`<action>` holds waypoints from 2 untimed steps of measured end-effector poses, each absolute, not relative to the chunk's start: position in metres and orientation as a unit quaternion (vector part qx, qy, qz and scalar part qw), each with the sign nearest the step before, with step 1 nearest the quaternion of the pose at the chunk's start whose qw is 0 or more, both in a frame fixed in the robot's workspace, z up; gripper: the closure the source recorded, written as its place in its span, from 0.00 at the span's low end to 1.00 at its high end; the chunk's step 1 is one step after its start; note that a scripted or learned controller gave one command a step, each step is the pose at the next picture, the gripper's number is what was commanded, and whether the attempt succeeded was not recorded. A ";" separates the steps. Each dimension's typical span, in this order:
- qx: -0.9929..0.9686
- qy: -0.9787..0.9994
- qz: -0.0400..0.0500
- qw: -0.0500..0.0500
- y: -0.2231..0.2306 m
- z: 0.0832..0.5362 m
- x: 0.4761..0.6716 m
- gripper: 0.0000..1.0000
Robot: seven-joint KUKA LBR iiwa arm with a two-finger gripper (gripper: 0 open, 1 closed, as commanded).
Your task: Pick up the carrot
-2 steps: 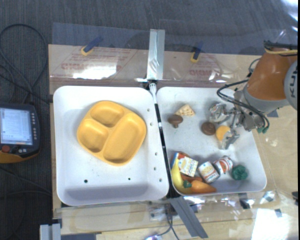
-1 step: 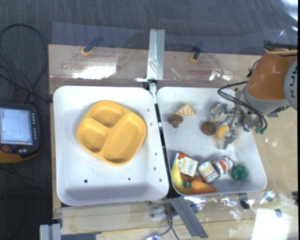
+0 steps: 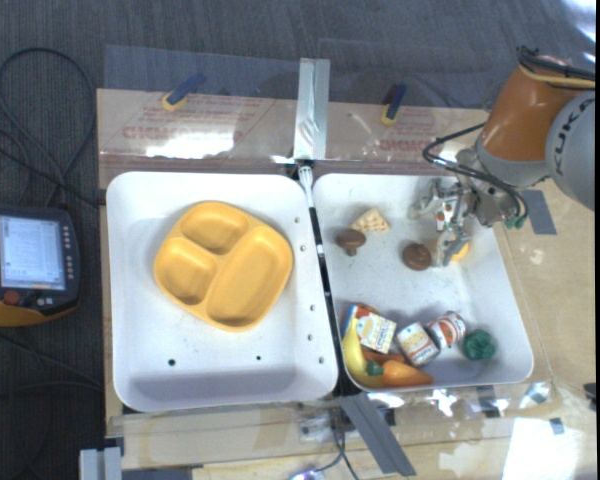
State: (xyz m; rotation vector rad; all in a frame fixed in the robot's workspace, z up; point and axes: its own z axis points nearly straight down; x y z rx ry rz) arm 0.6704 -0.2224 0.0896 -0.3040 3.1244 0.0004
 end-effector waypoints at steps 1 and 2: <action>-0.190 0.982 -0.001 0.002 -0.223 0.110 0.606 0.00; -0.276 0.961 -0.003 0.005 -0.222 0.091 0.601 0.00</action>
